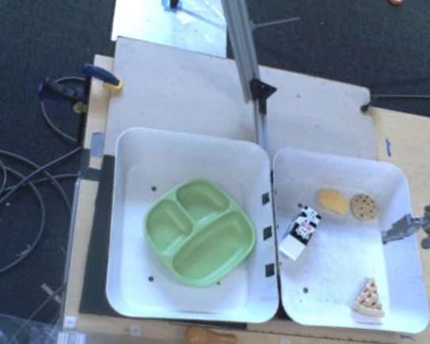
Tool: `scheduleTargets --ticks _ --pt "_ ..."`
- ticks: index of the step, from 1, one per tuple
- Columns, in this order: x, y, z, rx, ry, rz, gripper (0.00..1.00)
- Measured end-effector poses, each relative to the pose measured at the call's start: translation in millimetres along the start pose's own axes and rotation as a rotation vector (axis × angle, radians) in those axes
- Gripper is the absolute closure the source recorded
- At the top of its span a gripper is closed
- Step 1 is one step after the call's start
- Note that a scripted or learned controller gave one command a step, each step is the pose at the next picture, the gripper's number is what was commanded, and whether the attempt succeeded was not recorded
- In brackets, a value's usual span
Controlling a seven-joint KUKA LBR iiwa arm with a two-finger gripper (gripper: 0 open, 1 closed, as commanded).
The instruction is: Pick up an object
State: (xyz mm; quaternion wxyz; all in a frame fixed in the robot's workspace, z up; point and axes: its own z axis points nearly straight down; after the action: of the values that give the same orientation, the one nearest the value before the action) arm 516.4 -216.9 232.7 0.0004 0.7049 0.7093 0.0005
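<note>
How the jaws stand cannot be told: the gripper [398,231] shows as a small grey tip at the right bin's right wall, with nothing seen between its parts. The bench [233,102] is the biggest thing, a pale board under both bins. The left bin [116,273] is white and shallow, and a green tray [199,232] with three compartments lies tilted near its middle. The right bin [411,305] touches it along a shared edge, where small black marks run down the seam. A grey pole [238,26] slants from the top of the view down to the point where the bins meet at the back. In the right bin, a carton [301,231] printed in black and white lies near the left wall. A pizza slice [370,299] with red spots sits near the front right corner. A yellow biscuit [333,201] and a chip cookie [363,206] lie just beside each other near the back, the cookie on the right and nearer to the gripper. A blue clamp [101,76] with a yellow tip grips the bench's left edge. A small tan piece [209,337] lies in front of the bins.
</note>
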Motion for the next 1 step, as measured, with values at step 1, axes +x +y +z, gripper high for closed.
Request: scheduleTargets --ticks 1 --pt "0.0 0.1 -0.1 -0.001 0.000 0.002 0.00"
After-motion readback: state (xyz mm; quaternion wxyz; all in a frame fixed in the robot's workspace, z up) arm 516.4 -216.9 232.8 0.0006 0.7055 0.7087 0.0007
